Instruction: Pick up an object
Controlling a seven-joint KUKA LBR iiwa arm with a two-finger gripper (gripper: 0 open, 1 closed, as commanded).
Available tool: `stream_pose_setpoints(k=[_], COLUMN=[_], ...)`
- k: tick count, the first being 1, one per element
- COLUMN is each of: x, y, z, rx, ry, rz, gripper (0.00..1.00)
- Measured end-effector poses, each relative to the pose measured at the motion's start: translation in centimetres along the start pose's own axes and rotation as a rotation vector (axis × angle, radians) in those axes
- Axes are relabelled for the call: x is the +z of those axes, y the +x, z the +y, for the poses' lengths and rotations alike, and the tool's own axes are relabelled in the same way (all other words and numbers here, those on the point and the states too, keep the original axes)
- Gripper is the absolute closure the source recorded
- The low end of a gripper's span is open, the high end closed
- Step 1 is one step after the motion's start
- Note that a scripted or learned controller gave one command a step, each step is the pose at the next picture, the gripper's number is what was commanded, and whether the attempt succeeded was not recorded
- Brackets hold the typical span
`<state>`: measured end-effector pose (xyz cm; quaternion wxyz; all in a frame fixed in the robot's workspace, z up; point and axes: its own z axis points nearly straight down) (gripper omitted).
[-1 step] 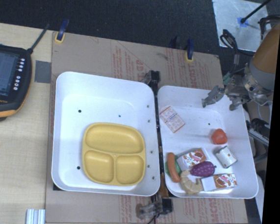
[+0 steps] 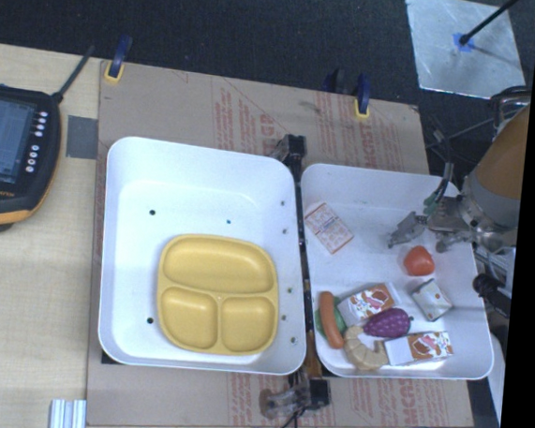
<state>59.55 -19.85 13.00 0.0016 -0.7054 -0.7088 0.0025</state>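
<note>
gripper (image 2: 423, 235) fingers spread, nothing btwn them, hovering over right bin (image 2: 383, 187) just above red tomato (image 2: 419, 262), prob lining up to grab it. yellow tray (image 2: 218, 294) in left bin.

Bright even light, soft focus, faint shadows
</note>
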Motion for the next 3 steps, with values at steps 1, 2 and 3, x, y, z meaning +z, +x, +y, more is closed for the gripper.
stream_pose_setpoints(k=[1, 2, 3], x=[3.9, 2.8, -3.4], y=[-1.3, -1.4, 8.7], z=[-1.9, -1.9, 3.1], rx=[0.000, -0.003, -0.002], ry=[-0.001, 0.000, -0.003], rz=[0.000, -0.001, 0.001], gripper=[0.00, 1.00, 1.00])
